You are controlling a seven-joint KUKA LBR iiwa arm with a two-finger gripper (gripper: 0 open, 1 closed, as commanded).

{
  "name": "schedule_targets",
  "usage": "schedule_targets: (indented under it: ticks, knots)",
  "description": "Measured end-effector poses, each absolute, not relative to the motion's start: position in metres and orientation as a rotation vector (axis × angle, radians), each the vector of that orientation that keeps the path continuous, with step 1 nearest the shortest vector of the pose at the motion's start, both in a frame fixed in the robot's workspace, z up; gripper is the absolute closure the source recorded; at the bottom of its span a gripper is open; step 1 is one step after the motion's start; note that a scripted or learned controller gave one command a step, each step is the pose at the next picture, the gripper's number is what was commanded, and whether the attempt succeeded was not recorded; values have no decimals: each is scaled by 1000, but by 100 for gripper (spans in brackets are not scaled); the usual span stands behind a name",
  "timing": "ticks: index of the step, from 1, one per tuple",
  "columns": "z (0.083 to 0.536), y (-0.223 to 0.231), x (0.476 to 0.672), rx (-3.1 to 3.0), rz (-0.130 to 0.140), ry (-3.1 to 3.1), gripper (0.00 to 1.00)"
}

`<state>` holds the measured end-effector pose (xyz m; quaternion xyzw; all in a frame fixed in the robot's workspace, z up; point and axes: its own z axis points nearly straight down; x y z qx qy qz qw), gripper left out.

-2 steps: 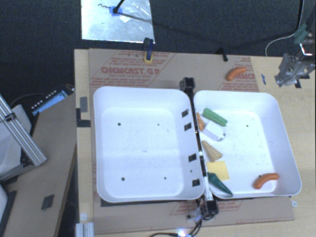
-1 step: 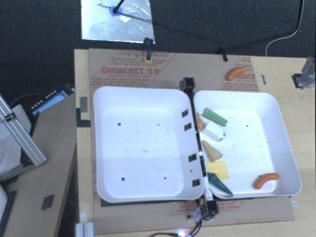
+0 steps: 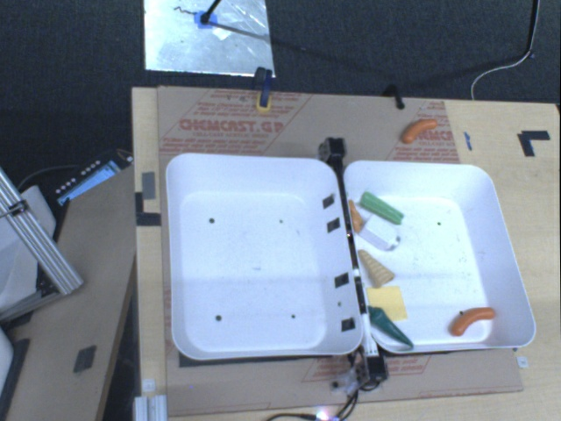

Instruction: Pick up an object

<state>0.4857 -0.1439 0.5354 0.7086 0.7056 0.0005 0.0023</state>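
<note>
The arm's colours, shapes, cables and markings cannot be told from this view.

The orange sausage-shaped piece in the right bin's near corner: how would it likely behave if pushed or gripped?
The orange sausage looks rounded and smooth, so it would probably roll or slip. It lies near the right bin's wall, which may stop it. Likely light.

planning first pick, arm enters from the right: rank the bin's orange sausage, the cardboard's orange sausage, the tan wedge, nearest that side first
1. Bin's orange sausage, front right of the right bin.
2. Cardboard's orange sausage, behind that bin.
3. Tan wedge, by the bins' divider.
</note>
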Motion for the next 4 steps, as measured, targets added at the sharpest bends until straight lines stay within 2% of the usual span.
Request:
schedule_targets:
  ticks: [1, 2, 3, 4]
  knots:
    - [535, -210, 486, 2223, 0, 2213, 100]
    - [464, -158, 497, 2215, -1, 2233, 100]
    - [515, -134, 524, 2208, 7, 2224, 100]
    - [537, -155, 512, 2218, 4, 2218, 100]
